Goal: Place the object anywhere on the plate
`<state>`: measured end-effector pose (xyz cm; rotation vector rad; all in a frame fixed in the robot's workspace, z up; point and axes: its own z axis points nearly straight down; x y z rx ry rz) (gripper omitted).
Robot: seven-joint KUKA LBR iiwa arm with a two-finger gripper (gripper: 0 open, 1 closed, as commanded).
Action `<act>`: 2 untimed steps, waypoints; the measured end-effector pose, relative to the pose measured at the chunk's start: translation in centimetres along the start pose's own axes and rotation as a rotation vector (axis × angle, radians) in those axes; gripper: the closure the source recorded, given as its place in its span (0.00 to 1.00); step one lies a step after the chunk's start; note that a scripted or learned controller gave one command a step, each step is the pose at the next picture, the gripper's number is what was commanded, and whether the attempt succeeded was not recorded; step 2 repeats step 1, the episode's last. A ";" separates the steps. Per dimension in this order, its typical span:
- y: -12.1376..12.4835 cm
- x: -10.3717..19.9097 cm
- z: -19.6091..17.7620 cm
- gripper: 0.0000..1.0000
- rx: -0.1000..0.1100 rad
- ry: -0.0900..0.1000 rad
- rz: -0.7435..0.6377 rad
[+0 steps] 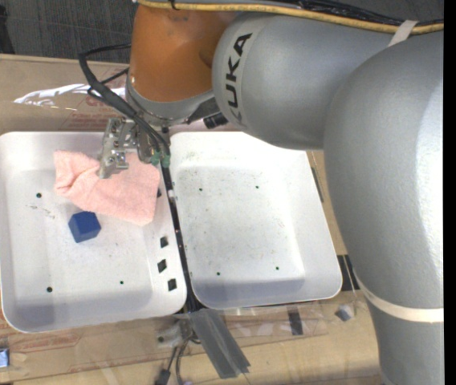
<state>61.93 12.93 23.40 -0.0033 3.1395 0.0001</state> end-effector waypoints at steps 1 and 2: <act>0.0 0.0 0.0 0.00 0.000 -0.001 0.000; 0.0 0.0 0.0 0.00 0.000 -0.001 0.000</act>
